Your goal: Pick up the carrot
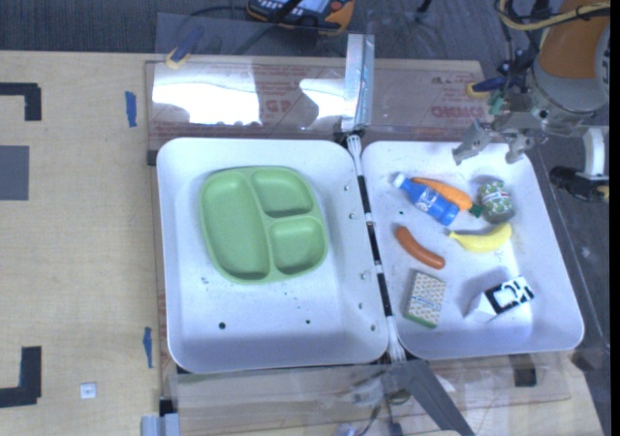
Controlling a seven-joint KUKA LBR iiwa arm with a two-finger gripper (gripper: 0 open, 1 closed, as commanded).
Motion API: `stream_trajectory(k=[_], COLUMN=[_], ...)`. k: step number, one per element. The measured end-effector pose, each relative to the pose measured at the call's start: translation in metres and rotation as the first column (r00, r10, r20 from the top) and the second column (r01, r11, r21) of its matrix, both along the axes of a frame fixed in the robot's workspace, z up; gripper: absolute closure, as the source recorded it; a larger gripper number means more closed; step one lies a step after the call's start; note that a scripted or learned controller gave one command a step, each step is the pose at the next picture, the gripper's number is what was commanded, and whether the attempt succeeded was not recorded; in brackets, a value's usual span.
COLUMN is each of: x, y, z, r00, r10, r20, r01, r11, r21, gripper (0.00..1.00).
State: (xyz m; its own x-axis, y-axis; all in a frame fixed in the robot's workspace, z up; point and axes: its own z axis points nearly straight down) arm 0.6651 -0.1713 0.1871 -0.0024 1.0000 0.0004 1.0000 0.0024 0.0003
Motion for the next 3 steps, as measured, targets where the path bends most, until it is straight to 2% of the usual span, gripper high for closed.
stream_trajectory(k=[1, 2, 3], x=[-0.016, -0.018, -0.003], y=[0.02, 0.016, 0.011], z=[-0.101, -0.092, -0.101], r00=[1.0, 1.0, 0.999], r10=[0.011, 0.01, 0.03], r20=[0.003, -0.004, -0.028], r01=[-0.011, -0.01, -0.03], r11=[1.0, 1.0, 1.0], r21=[0.005, 0.0, 0.002], gripper=[0.0, 1.0, 1.0])
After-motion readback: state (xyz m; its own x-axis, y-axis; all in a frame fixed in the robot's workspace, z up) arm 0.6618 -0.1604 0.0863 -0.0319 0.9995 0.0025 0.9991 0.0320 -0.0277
